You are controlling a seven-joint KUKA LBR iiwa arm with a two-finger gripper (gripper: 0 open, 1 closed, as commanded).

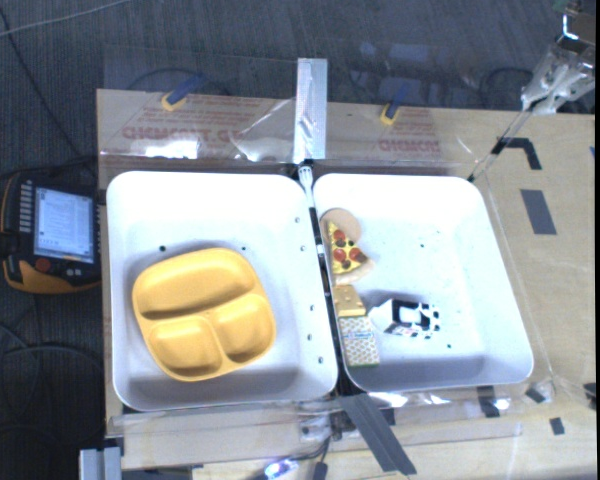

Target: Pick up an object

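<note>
Camera view: two white bins are seen side by side, the left bin (130,208) holding a yellow divided tray (202,311), which lies toward its front. In the right bin (480,268), a pizza slice (344,246), a small box (356,331) and a black-and-white cow toy (413,317) are gathered by the left wall, the box just in front of the slice and the cow just right of the box. The gripper (560,73) is seen at the top right corner, well apart from the bins; whether it is wide or narrow cannot be told.
</note>
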